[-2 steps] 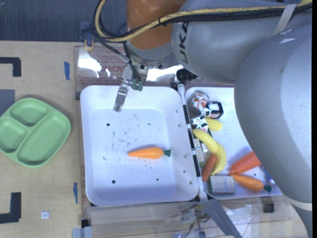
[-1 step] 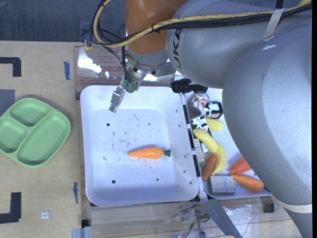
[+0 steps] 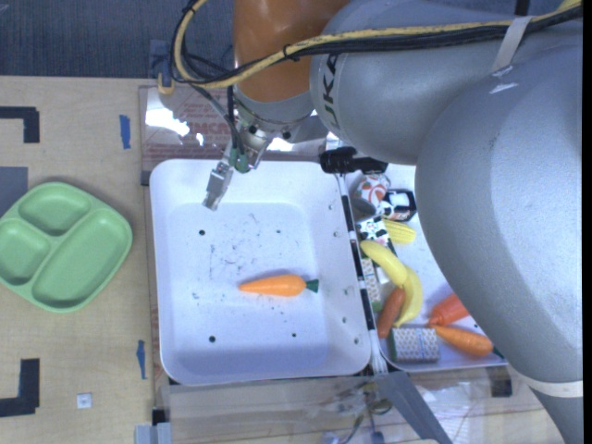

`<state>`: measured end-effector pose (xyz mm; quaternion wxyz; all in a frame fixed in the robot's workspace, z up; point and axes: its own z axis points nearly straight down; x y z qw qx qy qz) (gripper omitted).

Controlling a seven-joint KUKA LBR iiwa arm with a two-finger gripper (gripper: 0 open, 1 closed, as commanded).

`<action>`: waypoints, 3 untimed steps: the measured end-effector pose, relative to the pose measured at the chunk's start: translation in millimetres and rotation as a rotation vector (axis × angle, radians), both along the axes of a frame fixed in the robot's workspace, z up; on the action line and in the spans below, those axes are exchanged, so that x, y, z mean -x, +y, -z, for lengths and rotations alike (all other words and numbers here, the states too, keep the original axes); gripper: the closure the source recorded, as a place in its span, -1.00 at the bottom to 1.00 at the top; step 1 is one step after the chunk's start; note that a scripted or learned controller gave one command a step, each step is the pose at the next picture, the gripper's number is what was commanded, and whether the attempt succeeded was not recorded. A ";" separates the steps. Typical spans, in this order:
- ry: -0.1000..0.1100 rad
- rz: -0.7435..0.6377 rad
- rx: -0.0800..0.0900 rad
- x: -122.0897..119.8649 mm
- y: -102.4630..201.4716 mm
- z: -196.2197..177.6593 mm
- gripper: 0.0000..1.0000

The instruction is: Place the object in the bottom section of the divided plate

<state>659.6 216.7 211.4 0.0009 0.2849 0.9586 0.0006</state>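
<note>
A: In the camera view, where does the carrot point(image 3: 274, 286) lie from the gripper point(image 3: 216, 190)?

B: Below it and a little to the right, near the middle of the left bin point(image 3: 176, 340), long axis running left to right, green end at right. Whether the gripper is apart or together, I cannot tell.

A: The containers?

B: The green divided plate point(image 3: 61, 245) sits at frame left, nothing in it. The right bin point(image 3: 481, 361) holds a banana point(image 3: 400, 271), more carrots and other toys.
</note>
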 end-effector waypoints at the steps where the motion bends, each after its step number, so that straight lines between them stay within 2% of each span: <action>1: 0.000 0.000 0.000 0.0 0.0 0.0 -1.00; 3: -0.004 0.038 -0.001 0.5 8.3 -10.2 -1.00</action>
